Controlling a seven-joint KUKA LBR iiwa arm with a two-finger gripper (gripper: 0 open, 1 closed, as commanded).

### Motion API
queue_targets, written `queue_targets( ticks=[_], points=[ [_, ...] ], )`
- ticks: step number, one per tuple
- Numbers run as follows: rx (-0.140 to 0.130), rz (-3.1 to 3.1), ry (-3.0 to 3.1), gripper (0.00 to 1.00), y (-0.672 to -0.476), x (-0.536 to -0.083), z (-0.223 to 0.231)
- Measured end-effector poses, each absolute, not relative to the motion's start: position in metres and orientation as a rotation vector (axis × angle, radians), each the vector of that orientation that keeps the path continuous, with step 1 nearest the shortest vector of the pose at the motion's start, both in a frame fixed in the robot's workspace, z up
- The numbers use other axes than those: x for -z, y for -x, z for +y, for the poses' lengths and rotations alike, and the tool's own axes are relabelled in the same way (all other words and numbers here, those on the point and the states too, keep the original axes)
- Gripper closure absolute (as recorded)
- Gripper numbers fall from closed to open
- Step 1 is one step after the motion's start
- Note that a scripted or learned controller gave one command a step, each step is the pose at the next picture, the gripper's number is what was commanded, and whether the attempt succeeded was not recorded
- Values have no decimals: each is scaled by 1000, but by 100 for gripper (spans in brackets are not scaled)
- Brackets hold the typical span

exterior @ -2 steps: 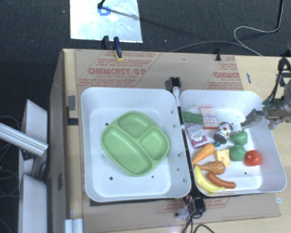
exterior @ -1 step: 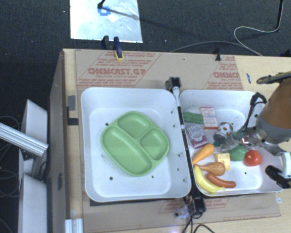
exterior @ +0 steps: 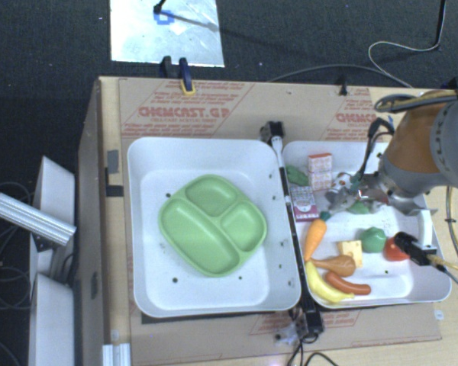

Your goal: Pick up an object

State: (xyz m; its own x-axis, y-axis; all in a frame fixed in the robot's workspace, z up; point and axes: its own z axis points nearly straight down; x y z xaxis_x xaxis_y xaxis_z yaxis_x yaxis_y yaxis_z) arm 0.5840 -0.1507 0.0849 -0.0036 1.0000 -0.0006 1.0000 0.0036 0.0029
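A grey arm with an orange band reaches in from three o'clock over the right bin (exterior: 443,284) on the desk. Its tool (exterior: 342,197) hangs low near the middle of that bin; whether it stands wide or narrow cannot be told from here. The likeliest target, a toy carrot (exterior: 314,236), lies just beside the tool toward seven o'clock, at the bin's left wall. Its long axis runs from about one o'clock down to seven, green tip uppermost and nearest the tool. It is orange, smooth and tapered. A yellow banana (exterior: 320,284) and a brown drumstick (exterior: 337,264) lie further toward six o'clock. The left bin (exterior: 149,227) holds a green divided plate (exterior: 212,223).
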Motion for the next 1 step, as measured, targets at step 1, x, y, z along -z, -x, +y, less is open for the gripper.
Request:
queue_targets(
  ticks=[1],
  points=[
    [15,2228,-2220,0,-666,-85,-103]
  ],
)
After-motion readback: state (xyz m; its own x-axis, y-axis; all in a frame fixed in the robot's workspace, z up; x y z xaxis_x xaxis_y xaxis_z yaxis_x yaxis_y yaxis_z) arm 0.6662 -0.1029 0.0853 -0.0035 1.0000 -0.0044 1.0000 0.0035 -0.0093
